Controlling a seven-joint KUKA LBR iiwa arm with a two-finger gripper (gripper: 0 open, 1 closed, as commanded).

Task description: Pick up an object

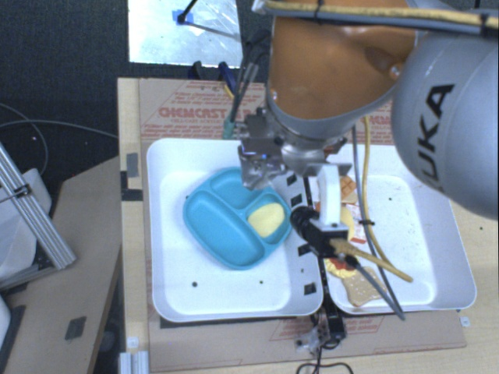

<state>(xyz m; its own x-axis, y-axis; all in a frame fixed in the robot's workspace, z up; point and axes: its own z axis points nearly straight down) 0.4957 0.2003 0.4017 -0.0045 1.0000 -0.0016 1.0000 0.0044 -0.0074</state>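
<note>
Approach step: gripper (pixel 257 179) low over blue tray (pixel 226 228) far rim, left bin (pixel 168 232). Can't tell pincer state. Next: line up on rim, clamp.

We are seeing a bright blue divided plate (pixel 226 228) showing a pale yellow piece (pixel 267 220) in one compartment. Both bins (pixel 175 287) are looking plain white. The arm (pixel 444 107) is showing grey with an orange band (pixel 335 53). The cardboard sheet (pixel 187 107) under the bins is showing tan with red lettering.
</note>
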